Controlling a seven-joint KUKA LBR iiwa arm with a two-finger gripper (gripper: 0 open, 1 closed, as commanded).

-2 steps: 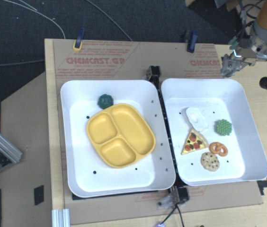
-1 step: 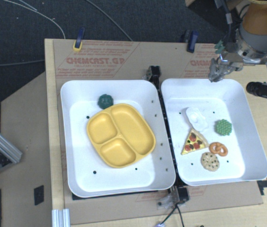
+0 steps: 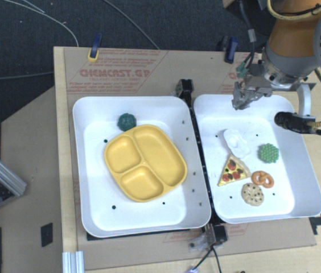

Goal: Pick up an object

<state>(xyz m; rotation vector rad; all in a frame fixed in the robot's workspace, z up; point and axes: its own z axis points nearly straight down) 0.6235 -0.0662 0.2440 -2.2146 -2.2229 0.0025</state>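
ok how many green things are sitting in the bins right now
2. A dark green ball lies in the left bin, just behind the yellow tray; a lighter green bumpy ball lies in the right bin.

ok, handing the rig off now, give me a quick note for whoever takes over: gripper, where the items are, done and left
Gripper: above the far edge of the right bin, with nothing between its fingers.
Right bin: white piece, green ball, pizza slice, pretzel, cookie, all lying loose.
Left bin: yellow tray with three compartments, and a dark green piece at the tray's far edge.
Done: nothing picked yet.
Left: descend on one item, close on it and lift. The white piece lies nearest the gripper.
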